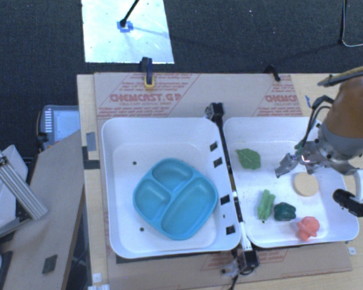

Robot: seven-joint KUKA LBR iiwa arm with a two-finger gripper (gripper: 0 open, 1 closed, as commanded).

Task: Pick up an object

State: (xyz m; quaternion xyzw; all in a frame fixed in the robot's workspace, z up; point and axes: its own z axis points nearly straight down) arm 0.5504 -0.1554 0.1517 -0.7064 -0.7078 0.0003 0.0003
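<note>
1. From the overhead camera, my end effector (288, 165) hangs over the right bin (245, 235), reaching in from the right side. Whether it is apart or together I cannot tell at this angle; nothing is visibly clamped in it.
2. Just below and beside it lies a pale round disc (305, 184), perhaps a cookie or slice of toy food, the closest thing to me.
3. To its left, a little above, sits a light green leaf-shaped piece (249, 158).
4. Further below, towards the near edge: a green pod-like vegetable (266, 204), a dark green piece (285, 211) just beside that, and an orange-pink lumpy toy (307, 226) nearest the corner.
5. Well to the left, in the other bin (123, 246), rests a blue divided plate (174, 197).
6. I judge this to be the approach step: nothing lifted yet. Next I need to centre over one item, likely the disc, descend squarely, and close on it.
</note>
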